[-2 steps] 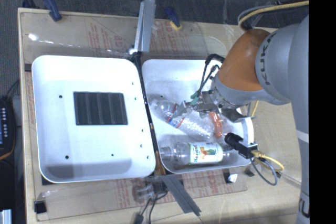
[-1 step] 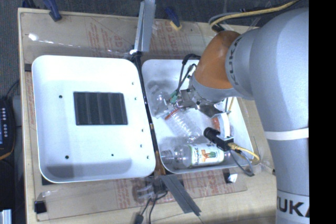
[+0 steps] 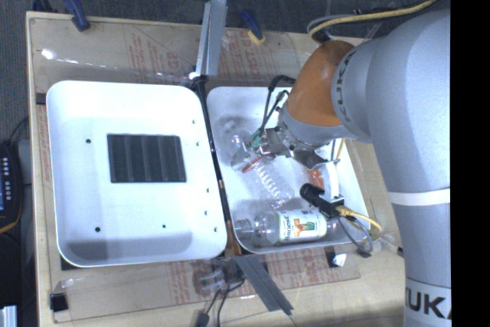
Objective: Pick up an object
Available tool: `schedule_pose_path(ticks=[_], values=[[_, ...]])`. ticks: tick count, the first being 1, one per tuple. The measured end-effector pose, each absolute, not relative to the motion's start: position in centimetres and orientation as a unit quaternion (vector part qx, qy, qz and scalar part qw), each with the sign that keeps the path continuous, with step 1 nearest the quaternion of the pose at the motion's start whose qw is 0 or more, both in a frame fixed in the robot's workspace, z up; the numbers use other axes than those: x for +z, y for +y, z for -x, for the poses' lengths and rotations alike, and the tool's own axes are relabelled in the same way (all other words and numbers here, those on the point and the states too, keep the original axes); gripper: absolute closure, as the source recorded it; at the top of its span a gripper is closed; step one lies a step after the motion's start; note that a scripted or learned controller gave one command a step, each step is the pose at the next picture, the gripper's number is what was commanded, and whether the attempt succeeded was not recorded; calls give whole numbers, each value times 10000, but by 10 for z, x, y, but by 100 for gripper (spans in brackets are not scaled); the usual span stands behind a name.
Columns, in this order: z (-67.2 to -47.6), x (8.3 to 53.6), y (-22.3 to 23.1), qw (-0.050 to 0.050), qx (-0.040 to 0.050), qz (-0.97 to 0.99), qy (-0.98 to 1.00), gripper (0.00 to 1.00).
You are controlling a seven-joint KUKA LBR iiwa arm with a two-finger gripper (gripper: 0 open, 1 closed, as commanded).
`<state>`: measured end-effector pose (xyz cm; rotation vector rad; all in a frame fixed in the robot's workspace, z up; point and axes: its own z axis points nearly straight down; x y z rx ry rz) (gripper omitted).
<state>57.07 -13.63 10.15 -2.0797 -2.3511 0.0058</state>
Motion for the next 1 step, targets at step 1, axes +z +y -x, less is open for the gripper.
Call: schedule_pose_path(ticks=[1], values=[[-621,192,-58,3,2,5630,-8264,100]])
